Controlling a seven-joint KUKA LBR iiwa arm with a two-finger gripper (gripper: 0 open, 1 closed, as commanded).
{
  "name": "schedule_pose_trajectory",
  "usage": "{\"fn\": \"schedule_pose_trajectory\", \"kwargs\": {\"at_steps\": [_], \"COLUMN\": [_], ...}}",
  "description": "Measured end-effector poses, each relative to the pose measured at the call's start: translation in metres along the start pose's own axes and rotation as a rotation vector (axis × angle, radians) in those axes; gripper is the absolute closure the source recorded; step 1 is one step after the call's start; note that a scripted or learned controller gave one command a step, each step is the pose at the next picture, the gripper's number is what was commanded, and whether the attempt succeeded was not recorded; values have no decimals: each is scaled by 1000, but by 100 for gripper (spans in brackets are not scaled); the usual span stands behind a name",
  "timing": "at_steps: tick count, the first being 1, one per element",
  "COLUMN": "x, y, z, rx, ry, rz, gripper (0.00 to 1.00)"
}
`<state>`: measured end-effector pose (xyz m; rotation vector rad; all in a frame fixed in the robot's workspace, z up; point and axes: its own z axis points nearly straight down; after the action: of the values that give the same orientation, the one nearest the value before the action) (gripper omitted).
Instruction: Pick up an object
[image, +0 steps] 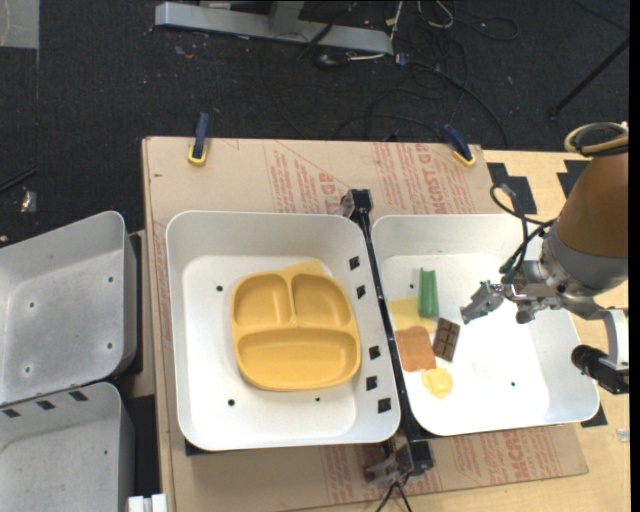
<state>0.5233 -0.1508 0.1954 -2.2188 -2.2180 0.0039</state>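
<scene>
**Ana:** Cardboard-brown bench (260, 170) under it all, two white bins side by side on top. The left bin (190, 300) carries a big yellow divided tray (296, 332), sitting about dead centre.

**Ben:** And the right bin (545, 395) is where the action is. The grey arm (600, 225) with its orange band reaches in from the right, and the claw (487, 300) hangs over the bin's middle, pointing left toward the small stuff.

**Ana:** Claw state?

**Ben:** Can't call it from up here, the tip is too small and dark. Nothing visibly between the fingers, I'd say.

**Ana:** Candidates then, big to small: an orange-brown block (416, 347) near the divider, a green bar (428, 292) standing lengthwise up the bin, a dark brown piece (447, 340) and a little yellow lump (437, 382) at the front.

**Ben:** A pale yellow flat piece (401, 312) as well, tucked by the divider.

**Ana:** Key relation: the whole cluster lies to the claw's left. Nearest looks like the dark brown piece, just left and toward the front, its long axis running roughly front to back with a slight tilt.

**Ben:** So my read is a short shift left and forward, then down. Risky part: it's touching or nearly touching the orange-brown block.
</scene>
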Motion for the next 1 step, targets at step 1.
{"fn": "schedule_pose_trajectory", "kwargs": {"at_steps": [1], "x": [-4], "y": [-3], "z": [44], "rx": [-1], "ry": [0], "rz": [1], "gripper": [0]}}
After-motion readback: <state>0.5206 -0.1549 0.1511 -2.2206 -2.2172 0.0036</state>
